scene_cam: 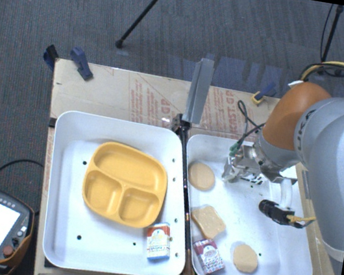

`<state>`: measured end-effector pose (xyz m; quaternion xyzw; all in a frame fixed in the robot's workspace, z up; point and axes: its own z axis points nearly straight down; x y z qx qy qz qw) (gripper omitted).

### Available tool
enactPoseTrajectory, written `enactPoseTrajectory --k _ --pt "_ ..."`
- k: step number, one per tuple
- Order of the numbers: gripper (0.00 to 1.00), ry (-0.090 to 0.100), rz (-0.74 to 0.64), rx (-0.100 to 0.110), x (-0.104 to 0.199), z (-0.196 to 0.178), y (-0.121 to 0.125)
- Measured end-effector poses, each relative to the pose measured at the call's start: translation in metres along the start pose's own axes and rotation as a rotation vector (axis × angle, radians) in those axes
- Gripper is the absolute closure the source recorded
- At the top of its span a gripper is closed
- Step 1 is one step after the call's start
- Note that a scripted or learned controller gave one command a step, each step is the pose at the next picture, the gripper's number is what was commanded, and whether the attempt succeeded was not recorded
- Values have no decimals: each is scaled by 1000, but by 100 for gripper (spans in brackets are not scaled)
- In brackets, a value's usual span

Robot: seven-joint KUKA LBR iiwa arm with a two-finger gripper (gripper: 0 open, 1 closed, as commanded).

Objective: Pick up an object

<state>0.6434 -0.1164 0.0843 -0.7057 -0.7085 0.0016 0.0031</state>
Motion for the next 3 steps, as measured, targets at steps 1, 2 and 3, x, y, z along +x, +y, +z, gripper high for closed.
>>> enactPoseTrajectory --k 1,2,3 --pt "100 -3 7 -4 -84 -2 -18" --pt "100 1 -3 -3 -1 -1 -16" --pt "100 -3 10 -3 -98 -2 -44"
